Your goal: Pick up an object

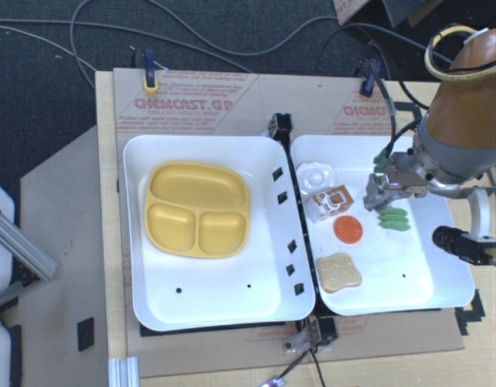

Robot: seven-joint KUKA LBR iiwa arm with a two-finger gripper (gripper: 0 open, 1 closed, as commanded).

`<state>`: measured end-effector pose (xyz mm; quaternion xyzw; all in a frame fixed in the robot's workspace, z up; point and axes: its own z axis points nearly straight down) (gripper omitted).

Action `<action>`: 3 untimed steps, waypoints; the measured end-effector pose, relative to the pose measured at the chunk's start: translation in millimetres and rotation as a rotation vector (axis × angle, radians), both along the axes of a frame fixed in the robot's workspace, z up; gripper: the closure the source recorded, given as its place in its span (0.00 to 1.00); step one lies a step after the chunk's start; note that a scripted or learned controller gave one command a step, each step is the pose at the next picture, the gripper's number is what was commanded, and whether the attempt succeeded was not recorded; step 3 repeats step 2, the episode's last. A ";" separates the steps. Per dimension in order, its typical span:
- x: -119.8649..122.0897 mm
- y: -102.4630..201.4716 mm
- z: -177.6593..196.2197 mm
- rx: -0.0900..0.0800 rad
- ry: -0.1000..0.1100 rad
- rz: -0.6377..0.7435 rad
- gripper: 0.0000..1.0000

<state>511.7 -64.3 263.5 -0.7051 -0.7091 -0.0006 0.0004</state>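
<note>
In the right bin (409,293) lie a green pea pod toy (394,218), a red tomato slice (348,230), a tan bread slice (339,272), a clear plastic packet with a brown label (327,202) and a white cup-like piece (314,175). My gripper (379,193) hangs over the right bin, just above and left of the green pod, right of the packet. Nothing shows between its fingers.
The left bin (151,293) holds a yellow three-compartment plate (197,209). A black divider with clips (292,216) runs between the bins. Blue clamps (151,69) pin the cardboard at the back. Cables trail across the dark floor behind.
</note>
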 end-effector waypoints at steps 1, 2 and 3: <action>5.4 50.7 0.0 0.000 -0.001 0.000 1.00; -2.0 106.9 -5.6 0.002 0.004 0.001 1.00; -2.0 106.9 -5.6 0.002 0.004 0.001 1.00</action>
